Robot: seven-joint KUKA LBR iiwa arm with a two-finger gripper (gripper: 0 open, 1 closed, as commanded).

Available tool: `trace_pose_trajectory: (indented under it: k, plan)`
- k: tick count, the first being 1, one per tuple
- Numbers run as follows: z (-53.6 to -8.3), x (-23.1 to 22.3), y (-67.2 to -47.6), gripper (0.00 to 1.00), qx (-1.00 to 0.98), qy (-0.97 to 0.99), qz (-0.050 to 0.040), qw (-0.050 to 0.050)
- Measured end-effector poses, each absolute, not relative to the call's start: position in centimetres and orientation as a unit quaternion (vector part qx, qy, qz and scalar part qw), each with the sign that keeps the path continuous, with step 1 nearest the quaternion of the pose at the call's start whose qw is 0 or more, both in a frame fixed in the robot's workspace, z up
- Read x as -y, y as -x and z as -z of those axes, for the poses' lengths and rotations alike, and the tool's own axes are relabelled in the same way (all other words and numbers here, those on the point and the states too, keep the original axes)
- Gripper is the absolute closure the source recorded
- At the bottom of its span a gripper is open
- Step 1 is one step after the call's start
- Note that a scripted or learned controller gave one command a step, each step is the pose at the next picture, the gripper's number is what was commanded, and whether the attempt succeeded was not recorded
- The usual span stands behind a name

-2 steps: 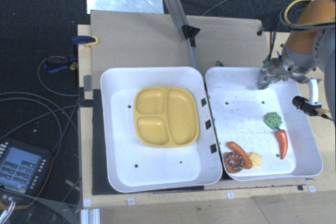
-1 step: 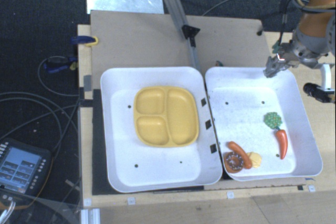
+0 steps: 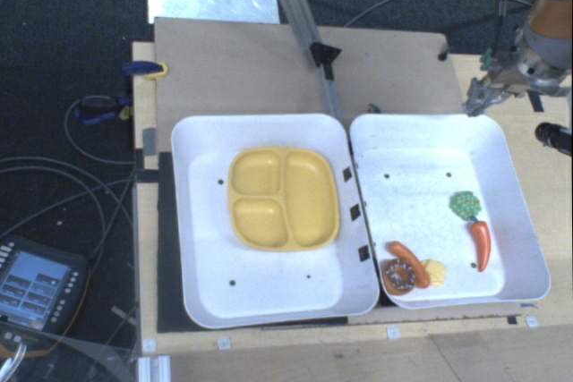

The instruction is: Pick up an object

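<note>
The gripper (image 3: 475, 102) hangs above the right bin's (image 3: 515, 158) far corner, whether open or closed I cannot tell, well apart from the carrot (image 3: 481, 243).

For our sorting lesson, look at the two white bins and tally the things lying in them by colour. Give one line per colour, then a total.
Yellow: 2, the divided tray and a small pale yellow piece
Orange-red: 2, the carrot and the sausage
Green: 1, the broccoli
Brown: 1, the doughnut
Total: 6
</note>
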State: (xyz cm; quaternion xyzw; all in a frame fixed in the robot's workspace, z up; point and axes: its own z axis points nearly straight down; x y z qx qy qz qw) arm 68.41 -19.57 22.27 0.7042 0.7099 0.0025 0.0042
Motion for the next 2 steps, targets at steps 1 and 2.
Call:
trace_pose_trajectory:
  k: [1,2]
  plan:
    - [-22.1,15.2,-68.1,1.00,-0.711,-0.704,-0.0008,0.000]
    - [-23.2,9.8,-68.4,1.00,-0.711,-0.703,-0.0021,0.001]
